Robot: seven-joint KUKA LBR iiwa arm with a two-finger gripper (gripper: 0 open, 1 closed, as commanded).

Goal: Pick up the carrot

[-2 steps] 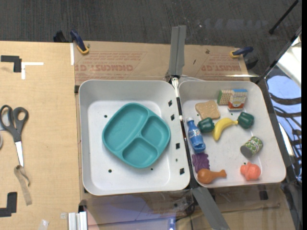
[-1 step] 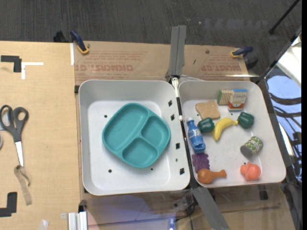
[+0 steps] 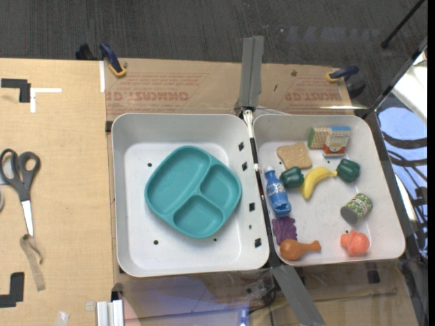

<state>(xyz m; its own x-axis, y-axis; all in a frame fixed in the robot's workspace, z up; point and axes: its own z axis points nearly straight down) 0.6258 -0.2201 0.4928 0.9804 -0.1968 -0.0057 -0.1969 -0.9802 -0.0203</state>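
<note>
The carrot (image 3: 354, 242), a stubby orange piece, lies in the near right corner of the right bin (image 3: 388, 202), close to the near wall. Left of it along the same wall lies a brown chicken drumstick (image 3: 299, 248), with purple grapes (image 3: 285, 229) just beyond. A blue bottle (image 3: 276, 192) rests against the left wall. Farther back sit a dark green pepper (image 3: 292, 177), a yellow banana (image 3: 315, 180), another green piece (image 3: 348, 170), a toast slice (image 3: 294, 155) and a small printed carton (image 3: 331, 139) whose writing is too small to read. A grey-green can (image 3: 357, 208) lies beyond the carrot. The left bin (image 3: 129, 202) holds a teal three-compartment plate (image 3: 194, 191). Scissors (image 3: 21, 179) lie on the bench far left.
</note>
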